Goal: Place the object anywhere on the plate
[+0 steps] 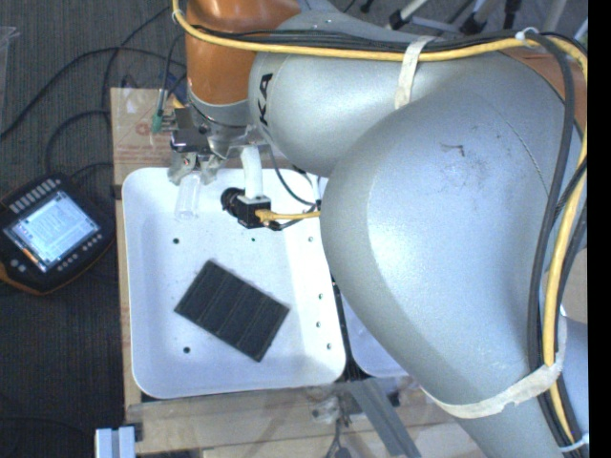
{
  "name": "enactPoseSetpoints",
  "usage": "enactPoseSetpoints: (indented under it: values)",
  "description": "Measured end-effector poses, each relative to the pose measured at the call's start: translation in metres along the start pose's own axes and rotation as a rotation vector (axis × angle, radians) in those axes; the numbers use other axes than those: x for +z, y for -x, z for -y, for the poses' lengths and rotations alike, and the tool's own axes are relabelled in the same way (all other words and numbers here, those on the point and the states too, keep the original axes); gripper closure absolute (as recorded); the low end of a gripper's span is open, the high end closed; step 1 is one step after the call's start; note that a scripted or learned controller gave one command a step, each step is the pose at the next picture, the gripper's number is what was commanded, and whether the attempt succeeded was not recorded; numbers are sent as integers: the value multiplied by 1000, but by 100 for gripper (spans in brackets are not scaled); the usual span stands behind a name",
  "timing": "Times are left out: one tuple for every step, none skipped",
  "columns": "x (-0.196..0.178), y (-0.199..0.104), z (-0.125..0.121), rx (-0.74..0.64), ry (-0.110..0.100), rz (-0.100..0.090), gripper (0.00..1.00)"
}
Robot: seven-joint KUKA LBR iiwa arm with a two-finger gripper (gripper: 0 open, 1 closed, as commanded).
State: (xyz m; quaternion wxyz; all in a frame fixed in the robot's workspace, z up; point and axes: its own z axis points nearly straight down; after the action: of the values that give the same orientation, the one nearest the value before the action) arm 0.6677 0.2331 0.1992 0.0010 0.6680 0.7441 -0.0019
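- The grey arm (449, 208) comes in from three o'clock and covers most of the right bin; the orange band (224, 12) sits at twelve o'clock
- The left white bin (148, 351) lies below it, holding a dark ribbed slab (232, 310)
- That slab, which I take for the plate, lies toward six o'clock from the gripper (218, 191), well apart, its long axis running ten to four o'clock
- The gripper's two pale fingers (187, 194) stand spread, nothing visible between them
- I cannot make out the object to be placed
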Motion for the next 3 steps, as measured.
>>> enactPoseSetpoints:
  values:
    - [44,11,1,-529,0,-2,100]
    - [-36,13,6,-953,6,-2,100]
    - [-54,-1,7,-1495,10,-1,100]
